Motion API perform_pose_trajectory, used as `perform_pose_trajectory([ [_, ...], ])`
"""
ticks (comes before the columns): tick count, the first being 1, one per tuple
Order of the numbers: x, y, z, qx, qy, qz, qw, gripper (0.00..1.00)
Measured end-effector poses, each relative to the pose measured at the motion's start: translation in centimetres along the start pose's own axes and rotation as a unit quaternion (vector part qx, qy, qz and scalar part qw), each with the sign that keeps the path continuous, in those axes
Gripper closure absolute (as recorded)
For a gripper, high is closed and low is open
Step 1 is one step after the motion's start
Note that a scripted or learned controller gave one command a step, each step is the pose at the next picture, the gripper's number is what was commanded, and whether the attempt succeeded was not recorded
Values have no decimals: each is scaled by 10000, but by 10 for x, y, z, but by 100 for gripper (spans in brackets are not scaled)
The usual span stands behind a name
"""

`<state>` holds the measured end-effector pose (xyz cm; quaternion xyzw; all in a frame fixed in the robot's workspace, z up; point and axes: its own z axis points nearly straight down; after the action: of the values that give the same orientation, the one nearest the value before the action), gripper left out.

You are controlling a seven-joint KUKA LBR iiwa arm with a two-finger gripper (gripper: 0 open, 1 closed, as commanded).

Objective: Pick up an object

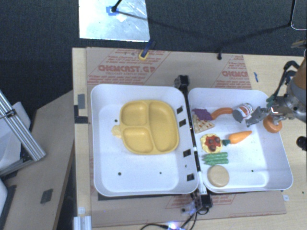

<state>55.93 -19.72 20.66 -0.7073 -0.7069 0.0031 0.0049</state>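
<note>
The right bin (276,174) holds several toy foods: a purple piece (203,113), a waffle (203,125), an orange sausage (220,112), a small can (242,112), a carrot (239,137), a pizza slice (211,142), green beans (215,158) and a tan bun (218,176). My gripper (254,117) comes in from the right and hovers near the bin's upper right, just right of the can and above the carrot. A round orange piece (273,125) sits close under the wrist at the bin's right rim.
The left bin (103,143) holds a yellow divided plate (147,127). A black divider with clips (188,128) runs between the bins. A metal sheet (114,13) lies beyond the bench at the back.
</note>
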Motion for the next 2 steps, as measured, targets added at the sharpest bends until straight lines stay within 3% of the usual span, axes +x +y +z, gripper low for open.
perform_pose_trajectory([
  [1,1,3,-8,-64,-15,-19,10000,0],
  [2,0,3,34,-55,-13,-11,10000,0],
])
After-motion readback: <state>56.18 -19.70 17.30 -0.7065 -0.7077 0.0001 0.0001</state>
